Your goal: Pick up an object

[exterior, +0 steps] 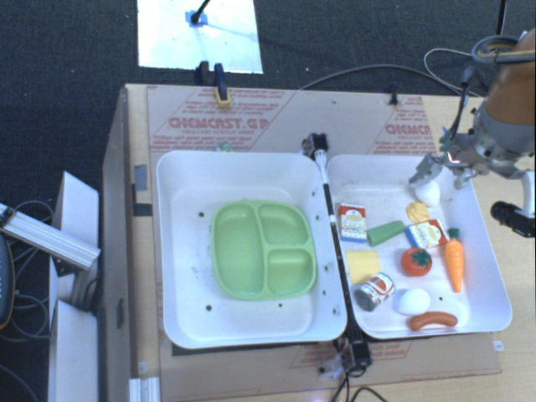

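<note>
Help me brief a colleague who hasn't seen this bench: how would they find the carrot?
Look in the right-hand shallow white bin, along its right wall. The orange plastic toy carrot lies there lengthwise, green stub pointing away from the camera, just right of the round red toy tomato. It alone is long, tapered and orange.

Open floor above crowded toys

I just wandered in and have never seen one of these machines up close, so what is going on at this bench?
A robot arm reaches in from the right over two white bins. Its gripper hangs at the far end of the right bin, just above a white egg, but nothing is visibly held yet. That bin holds toy food: a carrot, a tomato, a sausage, a can and more. The left bin holds a green divided plate.
</note>
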You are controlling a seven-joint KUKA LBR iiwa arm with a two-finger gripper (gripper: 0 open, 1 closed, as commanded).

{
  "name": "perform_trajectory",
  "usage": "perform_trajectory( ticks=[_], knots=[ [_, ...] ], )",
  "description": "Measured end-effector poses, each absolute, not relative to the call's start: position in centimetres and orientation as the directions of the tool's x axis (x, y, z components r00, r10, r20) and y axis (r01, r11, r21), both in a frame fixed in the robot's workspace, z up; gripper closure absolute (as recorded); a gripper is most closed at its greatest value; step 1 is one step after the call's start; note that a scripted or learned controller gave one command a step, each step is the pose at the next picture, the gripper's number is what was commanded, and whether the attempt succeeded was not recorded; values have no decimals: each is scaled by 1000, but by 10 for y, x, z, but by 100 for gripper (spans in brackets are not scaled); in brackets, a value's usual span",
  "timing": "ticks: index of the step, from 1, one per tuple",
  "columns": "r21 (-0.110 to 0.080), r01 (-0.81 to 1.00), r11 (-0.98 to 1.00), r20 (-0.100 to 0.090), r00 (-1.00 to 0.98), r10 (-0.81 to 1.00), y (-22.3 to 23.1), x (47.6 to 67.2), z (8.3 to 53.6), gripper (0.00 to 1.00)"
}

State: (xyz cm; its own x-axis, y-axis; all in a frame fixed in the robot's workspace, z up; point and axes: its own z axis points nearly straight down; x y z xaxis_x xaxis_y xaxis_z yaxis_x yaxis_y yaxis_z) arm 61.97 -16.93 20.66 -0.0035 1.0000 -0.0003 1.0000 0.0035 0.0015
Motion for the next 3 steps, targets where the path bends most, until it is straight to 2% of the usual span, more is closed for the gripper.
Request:
perform_trajectory(
  ticks=[1, 2, 3],
  knots=[
    [-1, 1000, 1, 0, -1, 1000, -187, 627, 86, 0],
    [3, 1000, 5, -1, -5, 1000, -186, 669, 85, 0],
    [7, 1000, 9, -3, -9, 1000, -186, 670, 97, 100]
  ],
)
